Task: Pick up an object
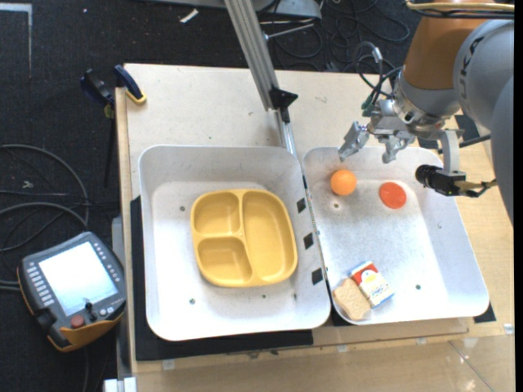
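My gripper [373, 144] hangs over the far edge of the right bin [445, 256], fingers spread apart with nothing between them. Just below and left of it an orange ball [343, 182] rests on the bin floor. A flat red-orange disc [393, 194] lies to the ball's right, below the gripper. Near the bin's front edge sit a small red, white and blue carton [373, 282] and a tan biscuit-like block [351, 299], touching each other.
The left bin [163, 219] holds a yellow divided plate [243, 237]. A slanted metal pole [257, 47] rises from between the bins. A teach pendant [69, 288] lies on the floor at left.
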`<state>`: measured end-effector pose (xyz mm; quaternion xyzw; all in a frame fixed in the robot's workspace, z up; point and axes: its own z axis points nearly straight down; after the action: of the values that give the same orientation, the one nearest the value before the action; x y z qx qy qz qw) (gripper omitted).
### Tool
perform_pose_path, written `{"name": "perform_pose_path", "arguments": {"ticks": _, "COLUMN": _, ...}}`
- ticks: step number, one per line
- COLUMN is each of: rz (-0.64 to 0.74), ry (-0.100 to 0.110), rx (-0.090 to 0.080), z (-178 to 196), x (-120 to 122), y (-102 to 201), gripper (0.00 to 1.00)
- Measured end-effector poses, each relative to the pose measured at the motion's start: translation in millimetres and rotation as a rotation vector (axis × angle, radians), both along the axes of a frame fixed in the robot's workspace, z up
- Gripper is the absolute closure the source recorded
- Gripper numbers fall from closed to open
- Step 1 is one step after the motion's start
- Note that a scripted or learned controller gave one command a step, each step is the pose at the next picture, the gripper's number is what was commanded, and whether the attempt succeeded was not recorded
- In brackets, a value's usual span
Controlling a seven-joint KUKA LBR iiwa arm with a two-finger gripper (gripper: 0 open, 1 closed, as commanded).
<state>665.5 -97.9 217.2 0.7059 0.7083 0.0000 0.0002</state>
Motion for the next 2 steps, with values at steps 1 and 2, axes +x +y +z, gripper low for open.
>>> {"name": "perform_pose_path", "arguments": {"ticks": 1, "rz": 0.0, "ry": 0.0, "rx": 0.0, "z": 0.0, "x": 0.0, "y": 0.0, "gripper": 0.0}}
{"name": "perform_pose_path", "arguments": {"ticks": 2, "rz": 0.0, "ry": 0.004, "rx": 0.0, "z": -47.8, "x": 7.7, "y": 2.5, "gripper": 0.0}}
